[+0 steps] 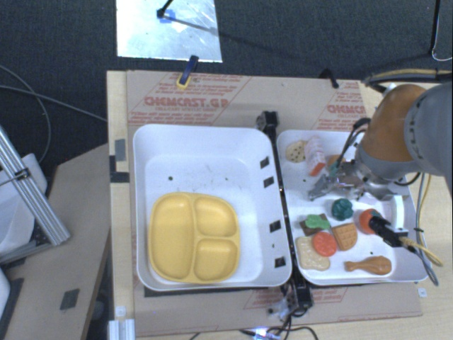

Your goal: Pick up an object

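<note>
Small toy foods crowd the right white plastic bin. At its five o'clock lies the brown plastic drumstick: light, hard, probably slippery, best pinched at its thin end. The grey metal gripper hangs at the drumstick's eleven o'clock, and nobody can tell how its jaws stand.

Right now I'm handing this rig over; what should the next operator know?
Hand: low in the right bin, near its middle; nothing seen between its fingers, grip state unclear.
Right bin: cookie at the top left; teal piece, green piece, red round piece, toast slice and drumstick toward the near edge.
Left bin: yellow divided tray.
Done: no pick visible.
Left: grasp an object and lift it.
</note>
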Tool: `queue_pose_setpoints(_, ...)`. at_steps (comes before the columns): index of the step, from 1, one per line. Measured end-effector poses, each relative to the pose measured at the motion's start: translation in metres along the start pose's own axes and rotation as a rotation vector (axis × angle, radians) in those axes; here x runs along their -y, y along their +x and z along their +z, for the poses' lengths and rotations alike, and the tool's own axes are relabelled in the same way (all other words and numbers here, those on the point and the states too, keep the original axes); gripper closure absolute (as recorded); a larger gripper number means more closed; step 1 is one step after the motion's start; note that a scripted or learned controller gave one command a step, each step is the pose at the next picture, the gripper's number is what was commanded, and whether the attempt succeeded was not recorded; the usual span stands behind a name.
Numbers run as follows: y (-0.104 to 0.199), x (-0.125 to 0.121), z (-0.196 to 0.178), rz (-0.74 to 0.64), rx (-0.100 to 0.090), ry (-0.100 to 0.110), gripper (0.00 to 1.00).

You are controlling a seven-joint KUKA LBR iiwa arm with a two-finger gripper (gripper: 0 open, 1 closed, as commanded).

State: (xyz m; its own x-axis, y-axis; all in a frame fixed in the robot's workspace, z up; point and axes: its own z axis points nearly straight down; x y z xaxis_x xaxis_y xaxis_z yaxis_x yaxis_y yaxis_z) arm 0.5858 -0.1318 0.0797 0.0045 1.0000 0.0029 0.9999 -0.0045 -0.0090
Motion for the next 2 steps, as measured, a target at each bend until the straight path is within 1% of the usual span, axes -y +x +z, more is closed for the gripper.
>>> queue_pose_setpoints(1,-0.019,0.056,-0.004,-0.001,0.003,-0.007,0.0)
queue_pose_setpoints(2,0.044,0.099,-0.107,-0.013,0.001,-0.017,0.0)
